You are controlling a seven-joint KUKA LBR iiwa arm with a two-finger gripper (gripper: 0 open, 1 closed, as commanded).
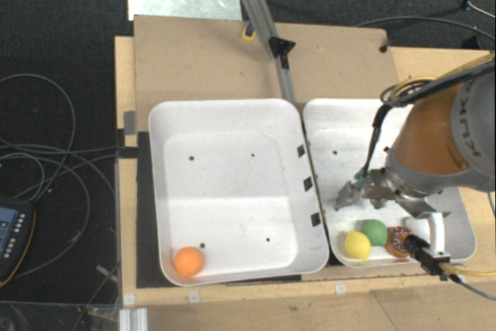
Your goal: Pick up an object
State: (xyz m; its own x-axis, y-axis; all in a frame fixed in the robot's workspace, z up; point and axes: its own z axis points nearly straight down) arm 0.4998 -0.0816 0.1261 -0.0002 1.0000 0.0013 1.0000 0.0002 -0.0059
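In the right bin (335, 137), near its front edge, lie a yellow ball (357, 245), a green ball (374, 230) and a brown round object (398, 242), close together. An orange ball (187, 261) rests in the front left corner of the left bin (225, 120). My gripper (350, 194) hangs over the right bin's middle, just behind and left of the yellow and green balls. Its fingers point left and I see nothing held between them.
A grey metal pole (260, 8) slants across the bench from the top toward the gap between the bins. Black clips (307, 183) line the bins' shared edge. Cables and a handheld pendant (14, 232) lie on the floor at left.
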